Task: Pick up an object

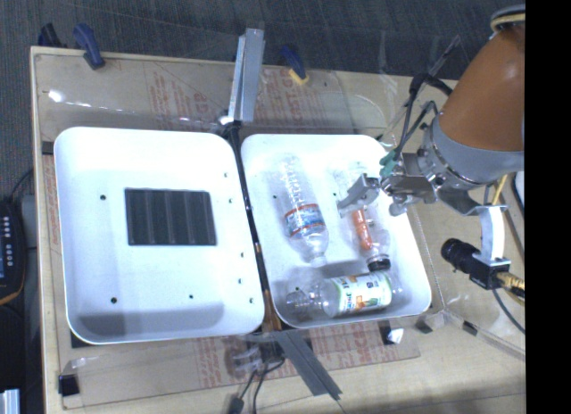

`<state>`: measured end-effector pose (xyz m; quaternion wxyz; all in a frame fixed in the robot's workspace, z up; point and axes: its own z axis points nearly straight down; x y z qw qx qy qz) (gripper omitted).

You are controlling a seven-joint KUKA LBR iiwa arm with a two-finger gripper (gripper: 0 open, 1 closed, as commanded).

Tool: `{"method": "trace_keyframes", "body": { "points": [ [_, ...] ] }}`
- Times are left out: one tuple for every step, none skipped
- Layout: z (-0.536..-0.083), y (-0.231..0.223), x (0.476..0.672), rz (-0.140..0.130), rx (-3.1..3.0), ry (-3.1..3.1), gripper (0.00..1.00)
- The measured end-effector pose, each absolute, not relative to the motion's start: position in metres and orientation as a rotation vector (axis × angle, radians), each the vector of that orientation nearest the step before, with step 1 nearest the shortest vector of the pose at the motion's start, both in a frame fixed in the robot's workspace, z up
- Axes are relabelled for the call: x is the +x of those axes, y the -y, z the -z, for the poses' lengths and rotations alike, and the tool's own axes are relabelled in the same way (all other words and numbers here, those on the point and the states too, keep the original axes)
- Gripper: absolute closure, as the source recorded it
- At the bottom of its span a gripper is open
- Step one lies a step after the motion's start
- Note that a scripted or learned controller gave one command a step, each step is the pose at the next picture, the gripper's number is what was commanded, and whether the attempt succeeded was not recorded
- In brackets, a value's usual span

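Note:
The right bin (406, 252) holds three bottles. A clear water bottle (303, 211) with a red and blue label lies along its middle. A small bottle with an orange label (362, 228) lies to its right. A bottle with a white and green label (352, 295) lies across the front wall. My gripper (370, 194) hangs over the right bin's right half, just above the far end of the orange-labelled bottle. The view shows nothing held in it.
The left bin (80, 225) carries a dark ribbed rectangular block (170, 217) at its middle. A metal bar (244, 78) stands at the back between the bins. Blue clamps (89, 45) grip the board's far edge. Cables and a black fitting (468, 260) sit right of the right bin.

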<state>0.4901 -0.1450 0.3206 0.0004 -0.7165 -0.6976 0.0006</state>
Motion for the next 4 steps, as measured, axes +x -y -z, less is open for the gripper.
{"method": "trace_keyframes", "body": {
  "points": [
    [-0.177,0.191,0.524,-0.005,-2.094,2.337,0.0],
    [-0.09,0.137,0.555,-0.005,-1.963,2.447,0.0],
    [-0.092,0.133,0.632,-0.001,-1.869,2.523,0.0],
    [-0.092,0.125,0.559,-0.007,-1.893,2.508,0.0]
  ]
}}
